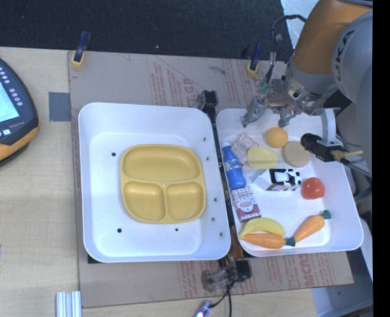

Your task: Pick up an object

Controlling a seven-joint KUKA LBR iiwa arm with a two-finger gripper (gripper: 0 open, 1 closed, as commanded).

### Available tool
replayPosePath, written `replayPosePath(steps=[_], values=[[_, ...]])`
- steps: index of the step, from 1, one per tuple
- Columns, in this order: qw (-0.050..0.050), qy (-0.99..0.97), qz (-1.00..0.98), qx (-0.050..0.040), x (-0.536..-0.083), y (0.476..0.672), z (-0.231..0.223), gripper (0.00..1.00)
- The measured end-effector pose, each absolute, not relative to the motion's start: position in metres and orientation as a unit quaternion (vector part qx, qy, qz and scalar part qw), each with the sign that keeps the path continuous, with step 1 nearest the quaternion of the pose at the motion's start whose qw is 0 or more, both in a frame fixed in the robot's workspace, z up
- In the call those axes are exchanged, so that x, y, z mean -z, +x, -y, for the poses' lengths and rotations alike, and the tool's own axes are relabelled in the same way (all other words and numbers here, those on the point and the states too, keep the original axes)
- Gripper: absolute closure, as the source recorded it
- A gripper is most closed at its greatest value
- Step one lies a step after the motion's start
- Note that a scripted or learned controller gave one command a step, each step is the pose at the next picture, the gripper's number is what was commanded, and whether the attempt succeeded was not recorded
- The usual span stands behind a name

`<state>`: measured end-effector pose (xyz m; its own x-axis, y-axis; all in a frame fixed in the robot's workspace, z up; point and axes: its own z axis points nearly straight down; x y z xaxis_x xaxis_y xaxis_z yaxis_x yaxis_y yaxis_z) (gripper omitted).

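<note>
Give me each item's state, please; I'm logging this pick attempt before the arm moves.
gripper: open, holding nothing, above the right bin's far edge.
yellow divided tray: lying flat in left bin, compartments hold nothing.
right bin: holds the loose items.
banana: lying flat, touching a carrot.
second carrot: lying flat.
tomato: resting apart.
blue packet: lying flat.

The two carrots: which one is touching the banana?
The lower carrot, lying flat along the bin's front edge, touches the banana just above it. The other carrot sits tilted to the right, apart from it.
</note>
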<state>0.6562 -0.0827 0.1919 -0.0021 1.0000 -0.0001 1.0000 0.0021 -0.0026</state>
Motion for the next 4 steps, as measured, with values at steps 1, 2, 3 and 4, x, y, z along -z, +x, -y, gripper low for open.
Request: replayPosePath(steps=[1,2,3,4], values=[[0.0,-0.707,0.708,-0.0006,-0.19,0.656,0.133,0.0],[-0.002,-0.706,0.708,0.0003,-0.098,0.658,0.155,0.0],[0.0,-0.706,0.708,-0.0005,-0.092,0.656,0.175,0.0],[0.002,-0.706,0.708,-0.0011,-0.092,0.656,0.16,0.0]])
